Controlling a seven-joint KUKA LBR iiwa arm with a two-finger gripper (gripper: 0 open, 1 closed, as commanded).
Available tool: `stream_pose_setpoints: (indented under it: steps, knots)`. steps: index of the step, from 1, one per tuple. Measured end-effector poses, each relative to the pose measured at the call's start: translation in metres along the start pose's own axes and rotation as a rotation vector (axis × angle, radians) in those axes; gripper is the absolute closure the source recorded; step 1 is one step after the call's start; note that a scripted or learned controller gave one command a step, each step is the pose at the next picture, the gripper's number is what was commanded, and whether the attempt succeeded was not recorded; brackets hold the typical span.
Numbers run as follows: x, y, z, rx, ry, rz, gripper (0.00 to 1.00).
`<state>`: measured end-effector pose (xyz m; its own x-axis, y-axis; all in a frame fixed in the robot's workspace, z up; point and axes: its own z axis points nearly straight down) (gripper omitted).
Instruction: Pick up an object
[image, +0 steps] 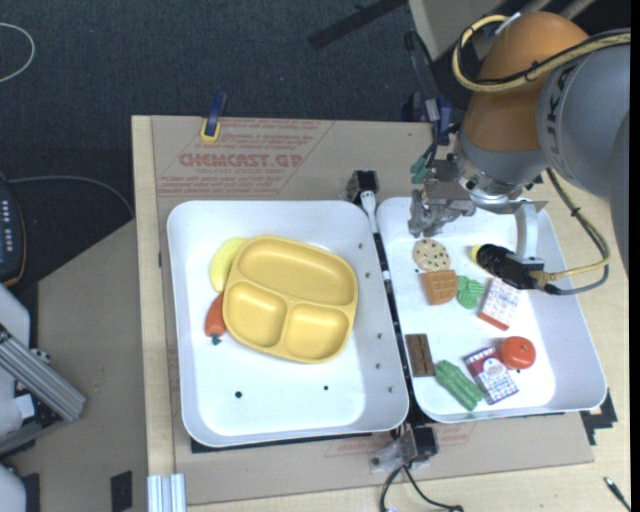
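Note:
My gripper hangs over the far left part of the right bin, just above a round chocolate-chip cookie. Nothing shows between its tips. Below the cookie lies a tan square cracker, with a small green piece beside it. A pink and white packet lies to the right of those. Nearer the front sit a red tomato, a red box, a green pickle and a brown chocolate bar.
The left bin holds a yellow divided tray, upside-right and slightly tilted. A yellow fruit and a red-orange pepper peek out from under its left edge. Both bins rest on a cardboard sheet.

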<state>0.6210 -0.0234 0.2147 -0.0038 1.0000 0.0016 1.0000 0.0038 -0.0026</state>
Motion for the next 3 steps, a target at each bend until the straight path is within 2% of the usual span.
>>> stream_pose_setpoints:
  steps: [1, 2, 3]
  knots:
    - [0.029, 0.0, -0.01, -0.005, -0.001, 0.0, 1.0]
    - [0.042, 0.01, -0.015, -0.005, -0.001, 0.002, 1.0]
    - [0.041, -0.002, -0.019, -0.001, -0.001, 0.004, 1.0]
